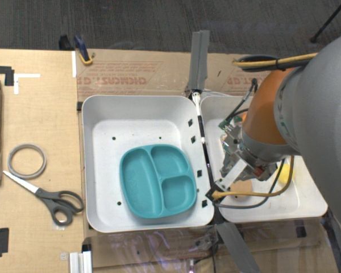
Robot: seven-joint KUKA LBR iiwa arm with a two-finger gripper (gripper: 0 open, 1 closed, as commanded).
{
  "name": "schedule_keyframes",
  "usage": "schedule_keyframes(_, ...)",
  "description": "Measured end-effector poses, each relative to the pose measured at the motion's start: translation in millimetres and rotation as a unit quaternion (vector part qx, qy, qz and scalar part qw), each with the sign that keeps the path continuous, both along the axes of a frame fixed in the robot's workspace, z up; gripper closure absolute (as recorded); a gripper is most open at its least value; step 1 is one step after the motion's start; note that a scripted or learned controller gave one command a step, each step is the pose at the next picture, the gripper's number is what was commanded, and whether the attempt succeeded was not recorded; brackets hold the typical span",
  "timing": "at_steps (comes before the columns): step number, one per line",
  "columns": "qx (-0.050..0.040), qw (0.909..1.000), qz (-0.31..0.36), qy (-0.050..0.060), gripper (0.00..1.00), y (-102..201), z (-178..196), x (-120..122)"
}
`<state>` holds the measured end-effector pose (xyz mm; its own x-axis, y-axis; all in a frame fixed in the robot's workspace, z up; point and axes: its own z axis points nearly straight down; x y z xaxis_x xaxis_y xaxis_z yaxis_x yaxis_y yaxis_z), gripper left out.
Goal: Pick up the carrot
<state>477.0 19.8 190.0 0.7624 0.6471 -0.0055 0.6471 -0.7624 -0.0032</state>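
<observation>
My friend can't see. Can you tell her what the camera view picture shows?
A grey robot arm with an orange band reaches down into the right white bin, covering most of it. The left white bin holds a teal divided plate, and scissors lie beside a tape roll.

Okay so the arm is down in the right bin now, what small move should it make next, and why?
Probably lift straight up a little. The arm hangs low over the right bin and covers most of its floor, so the carrot can't be made out, only a yellow thing at its edge. Rising would clear the view and show whether anything got picked up.
</observation>
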Motion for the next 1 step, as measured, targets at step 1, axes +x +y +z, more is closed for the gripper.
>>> schedule_keyframes(1, 0.001, 0.9838, 0.179, 0.0, 1.0, 58.5, 0.2, -0.4)
